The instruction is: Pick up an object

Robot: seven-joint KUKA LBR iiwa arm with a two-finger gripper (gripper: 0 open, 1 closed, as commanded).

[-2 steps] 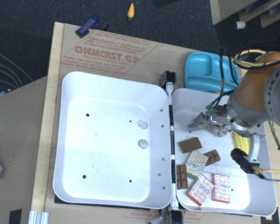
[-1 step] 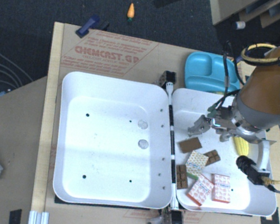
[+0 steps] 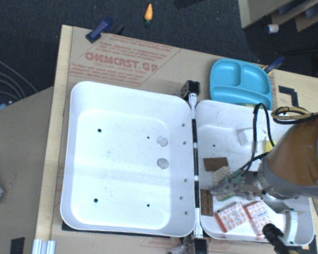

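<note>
**Red-and-white packets lie flat under the gripper in the right bin**

Red-and-white packets (image 3: 245, 216), printed with a small checked pattern, lie flat on the floor of the right bin (image 3: 224, 119), near its front wall. They look thin, light and somewhat flexible, likely slick-faced, so an edge or a raised corner seems the best place to pinch; lying flat, they offer little for fingers to catch. Just behind them sits a brown card piece (image 3: 216, 164), with a pale mesh scrap (image 3: 221, 176) beside it. The gripper (image 3: 235, 185) hangs low over this cluster, just behind the packets; whether it is spread or closed, or has anything, I cannot tell. A blue divided tray (image 3: 240, 83) sits behind the right bin.
</note>
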